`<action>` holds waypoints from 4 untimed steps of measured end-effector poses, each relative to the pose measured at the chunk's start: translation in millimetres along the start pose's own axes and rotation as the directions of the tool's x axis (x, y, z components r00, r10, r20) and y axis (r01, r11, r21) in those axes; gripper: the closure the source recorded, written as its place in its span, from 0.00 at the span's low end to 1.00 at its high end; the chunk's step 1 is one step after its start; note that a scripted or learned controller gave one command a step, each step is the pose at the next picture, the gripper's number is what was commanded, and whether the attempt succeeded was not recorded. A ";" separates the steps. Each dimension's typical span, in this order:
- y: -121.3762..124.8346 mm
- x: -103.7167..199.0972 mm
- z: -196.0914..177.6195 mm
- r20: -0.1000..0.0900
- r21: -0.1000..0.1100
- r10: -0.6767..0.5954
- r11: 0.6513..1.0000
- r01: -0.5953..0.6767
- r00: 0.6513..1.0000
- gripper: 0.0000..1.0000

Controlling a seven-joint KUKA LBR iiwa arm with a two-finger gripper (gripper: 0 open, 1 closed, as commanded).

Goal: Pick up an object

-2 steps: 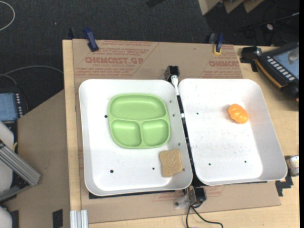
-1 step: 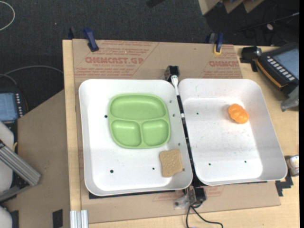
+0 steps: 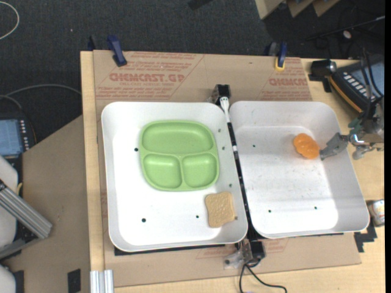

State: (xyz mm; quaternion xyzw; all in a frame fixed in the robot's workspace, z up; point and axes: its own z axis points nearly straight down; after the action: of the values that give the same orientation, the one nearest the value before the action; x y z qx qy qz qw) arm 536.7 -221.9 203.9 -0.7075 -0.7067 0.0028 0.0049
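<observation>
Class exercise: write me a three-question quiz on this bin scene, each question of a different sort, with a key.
1. True or false: the green divided plate lies in the right bin.
2. Which item lies nearest the gripper? A) tan cracker B) orange object C) green divided plate
3. Fill in: the tan cracker lies in the ___ bin.

Key: 1 false; 2 B; 3 left.

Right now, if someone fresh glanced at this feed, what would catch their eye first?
Probably the green divided plate, bright against the white left bin, with a tan cracker-like piece just off its lower right corner. Next the orange object in the right bin, near its upper right side, with the gripper close beside it at that bin's right edge.
</observation>
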 end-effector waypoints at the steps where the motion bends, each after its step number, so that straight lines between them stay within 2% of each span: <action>1: 57.7 1.2 102.6 -0.002 -0.009 -0.005 1.000 0.005 1.000 0.00; 2: 115.6 4.4 118.8 -0.008 -0.010 -0.007 1.000 0.007 1.000 0.00; 3: 114.6 1.3 105.9 0.002 -0.015 -0.007 1.000 0.007 1.000 1.00; 4: -1.3 -3.4 120.2 -0.001 0.000 0.005 1.000 -0.005 1.000 1.00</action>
State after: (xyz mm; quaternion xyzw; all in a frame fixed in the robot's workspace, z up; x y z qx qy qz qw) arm 534.1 -224.9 83.7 -0.7094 -0.7048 0.0025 0.0051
